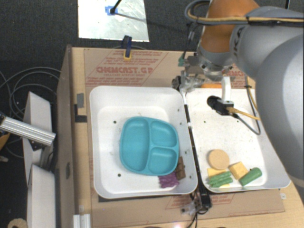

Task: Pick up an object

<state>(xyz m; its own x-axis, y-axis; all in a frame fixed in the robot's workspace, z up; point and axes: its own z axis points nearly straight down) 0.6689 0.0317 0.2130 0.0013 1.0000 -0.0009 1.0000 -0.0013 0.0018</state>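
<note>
**Over the far end of the divide between the bins, the gripper is hung above the rim**

At the far edge of the two shallow white bins, the grey two-finger gripper (186,85) is seen just above the spot where the left bin (102,141) and the right bin (266,141) meet. Whether it is spread or pressed together cannot be told, as it is viewed from above and blurred; nothing is seen held in it. The grey arm with its orange band (228,8) is brought in from the right and bent down steeply over the far edge of the right bin, with a small black part and a yellowish cable (237,112) hung beneath the wrist.

A teal three-compartment plastic plate (148,146) is laid in the middle of the left bin. Just beside its near right edge a small brown piece (181,170) and a purple crumpled piece (167,180) are found, by the near right corner of that bin.

Near the near edge of the right bin a tan round disc (219,159), a yellow block (237,168), a green ridged piece (219,179) and a green rounded cylinder (251,175) are clustered close together, well apart from the gripper.
</note>
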